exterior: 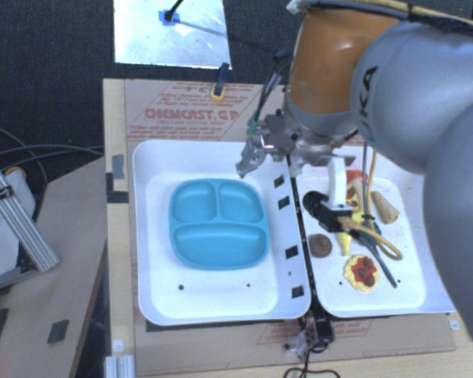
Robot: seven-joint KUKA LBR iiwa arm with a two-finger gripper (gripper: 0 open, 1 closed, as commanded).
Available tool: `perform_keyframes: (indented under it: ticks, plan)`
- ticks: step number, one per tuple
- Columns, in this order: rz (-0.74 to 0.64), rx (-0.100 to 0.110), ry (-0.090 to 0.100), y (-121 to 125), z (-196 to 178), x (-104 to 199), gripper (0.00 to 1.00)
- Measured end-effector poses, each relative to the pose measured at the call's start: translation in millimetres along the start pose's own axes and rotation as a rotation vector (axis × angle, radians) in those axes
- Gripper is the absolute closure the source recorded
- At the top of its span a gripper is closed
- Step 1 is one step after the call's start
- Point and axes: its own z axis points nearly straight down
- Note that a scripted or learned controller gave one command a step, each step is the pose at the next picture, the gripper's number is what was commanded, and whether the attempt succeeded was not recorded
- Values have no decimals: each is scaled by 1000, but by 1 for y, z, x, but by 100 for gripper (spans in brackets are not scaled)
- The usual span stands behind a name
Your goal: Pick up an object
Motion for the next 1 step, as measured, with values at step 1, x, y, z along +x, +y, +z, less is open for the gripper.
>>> perform_keyframes:
  ticks: [1]
  plan:
    - [8,6,-2,-76,-23,-32,0]
